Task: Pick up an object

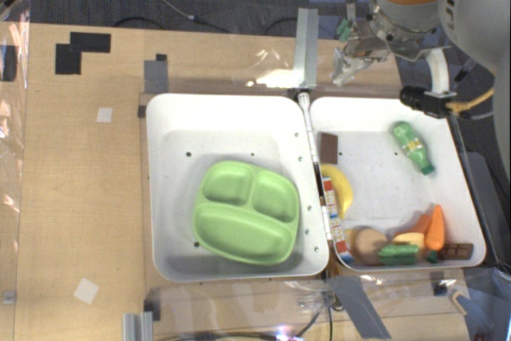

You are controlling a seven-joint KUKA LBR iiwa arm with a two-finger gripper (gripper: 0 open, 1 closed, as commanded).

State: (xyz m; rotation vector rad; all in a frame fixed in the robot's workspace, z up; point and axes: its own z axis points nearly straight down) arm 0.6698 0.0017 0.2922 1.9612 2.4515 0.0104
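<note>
Hovering claw (349,66) above right bin's (375,132) far rim | fingers spread | grasping nothing

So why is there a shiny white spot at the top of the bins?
Camera view: lamp glare on the tape above the left bin; the green tray throws a soft shadow; the pincer looks slightly blurred.

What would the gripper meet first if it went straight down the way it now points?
Probably the bench top just behind the right bin's far rim, not the toys inside. The gripper hangs above that edge, though depth is hard to judge from this slant.
</note>
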